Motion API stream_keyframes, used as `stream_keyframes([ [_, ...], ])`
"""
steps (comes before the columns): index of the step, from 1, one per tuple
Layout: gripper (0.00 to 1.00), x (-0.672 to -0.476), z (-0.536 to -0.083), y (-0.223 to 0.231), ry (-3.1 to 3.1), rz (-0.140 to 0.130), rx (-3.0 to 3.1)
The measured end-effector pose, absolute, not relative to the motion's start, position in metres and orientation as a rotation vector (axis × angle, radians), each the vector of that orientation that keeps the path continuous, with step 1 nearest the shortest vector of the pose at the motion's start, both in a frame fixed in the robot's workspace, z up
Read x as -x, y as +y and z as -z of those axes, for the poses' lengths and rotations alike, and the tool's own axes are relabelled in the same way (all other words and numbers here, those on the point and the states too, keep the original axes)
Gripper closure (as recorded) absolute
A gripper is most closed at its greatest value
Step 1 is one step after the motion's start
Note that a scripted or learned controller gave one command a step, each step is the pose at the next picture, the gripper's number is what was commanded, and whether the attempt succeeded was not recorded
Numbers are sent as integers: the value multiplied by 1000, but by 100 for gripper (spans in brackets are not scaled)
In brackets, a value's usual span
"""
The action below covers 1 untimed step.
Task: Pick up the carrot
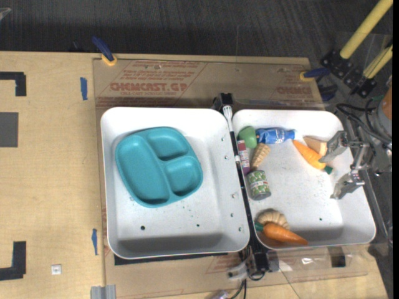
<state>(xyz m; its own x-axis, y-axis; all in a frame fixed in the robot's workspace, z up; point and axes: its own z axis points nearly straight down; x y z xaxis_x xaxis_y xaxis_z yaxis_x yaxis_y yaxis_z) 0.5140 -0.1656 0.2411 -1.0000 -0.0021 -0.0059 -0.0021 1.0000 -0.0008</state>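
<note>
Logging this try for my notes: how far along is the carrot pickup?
Nothing looks done yet: the orange carrot with green top lies at the near edge of the right white bin, beside a tan shell-like item. In hand: the hand sits at that bin's right side, apart from the carrot. Left: reaching it, gripping and lifting.

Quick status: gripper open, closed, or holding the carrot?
Gripper: open, fingers spread, holding nothing, at the right bin's right edge. Carrot lies at the bin's front.
</note>
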Motion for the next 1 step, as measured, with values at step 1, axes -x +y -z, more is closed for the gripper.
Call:
stream_keyframes([
  [1,0,-521,-120,-222,3148,-6,31],
])
